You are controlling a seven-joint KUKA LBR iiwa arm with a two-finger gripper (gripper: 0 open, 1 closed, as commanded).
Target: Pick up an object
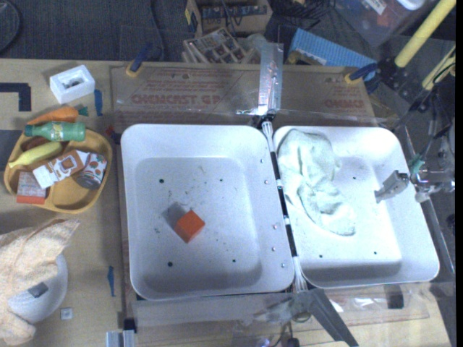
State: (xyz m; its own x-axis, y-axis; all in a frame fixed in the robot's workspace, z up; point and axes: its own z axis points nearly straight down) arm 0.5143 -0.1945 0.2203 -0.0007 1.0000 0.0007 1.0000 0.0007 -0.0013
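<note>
A wooden counter is seen from above at a slant, bearing two shallow white bins side by side. Nearest the camera, at the lower left, a pale orange cloth is draped over a grey-white rounded object. In the left bin, an orange block lies slightly tilted on the floor, a little left of and below the middle, with dark specks scattered around it. In the right bin, a crumpled white cloth is spread along the left side, from the upper corner down toward the middle. The hand is held over the right part of the right bin, well apart from the white cloth and far from the block; nothing is seen between its fingers, and whether they are apart or together cannot be told. On the left, a yellow bowl is filled with toy food, including a green bottle. Farther back, a small white box rests near the counter's far left edge.
</note>
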